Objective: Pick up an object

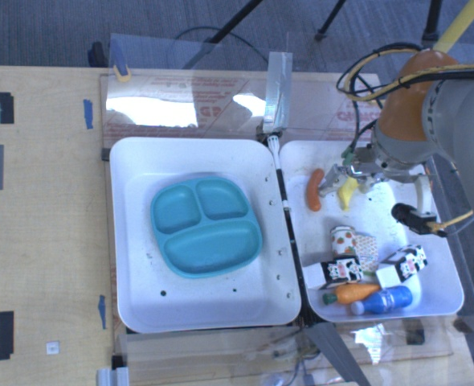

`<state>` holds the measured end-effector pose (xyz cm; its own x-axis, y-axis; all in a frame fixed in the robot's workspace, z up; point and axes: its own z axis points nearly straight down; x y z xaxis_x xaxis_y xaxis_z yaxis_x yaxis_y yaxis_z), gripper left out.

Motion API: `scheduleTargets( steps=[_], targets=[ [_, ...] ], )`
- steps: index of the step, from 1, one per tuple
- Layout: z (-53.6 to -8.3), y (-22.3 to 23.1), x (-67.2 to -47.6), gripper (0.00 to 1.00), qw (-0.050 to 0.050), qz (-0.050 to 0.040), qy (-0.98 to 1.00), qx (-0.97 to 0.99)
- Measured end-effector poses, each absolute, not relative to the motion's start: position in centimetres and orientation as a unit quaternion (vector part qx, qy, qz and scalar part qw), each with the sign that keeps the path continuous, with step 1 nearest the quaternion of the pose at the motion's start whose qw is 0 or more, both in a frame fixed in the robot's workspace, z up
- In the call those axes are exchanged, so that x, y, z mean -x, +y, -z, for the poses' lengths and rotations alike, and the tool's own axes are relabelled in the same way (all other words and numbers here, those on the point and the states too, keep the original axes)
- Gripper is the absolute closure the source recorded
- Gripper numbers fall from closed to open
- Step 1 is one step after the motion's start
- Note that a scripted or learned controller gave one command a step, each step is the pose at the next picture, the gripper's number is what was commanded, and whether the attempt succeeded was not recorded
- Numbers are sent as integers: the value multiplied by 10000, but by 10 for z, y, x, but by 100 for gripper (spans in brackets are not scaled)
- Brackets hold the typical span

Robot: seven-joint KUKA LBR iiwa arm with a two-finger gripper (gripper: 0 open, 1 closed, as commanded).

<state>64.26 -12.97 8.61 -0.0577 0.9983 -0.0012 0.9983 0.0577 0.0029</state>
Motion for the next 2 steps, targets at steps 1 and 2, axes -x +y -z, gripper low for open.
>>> scheduleTargets(
  steps=[1,2],
  targets=[
    [-96,-130,-642,100,3,4,7273,-6864],
    [-184,-74,-639,100,-1,6,6888,-7250]
  ],
)
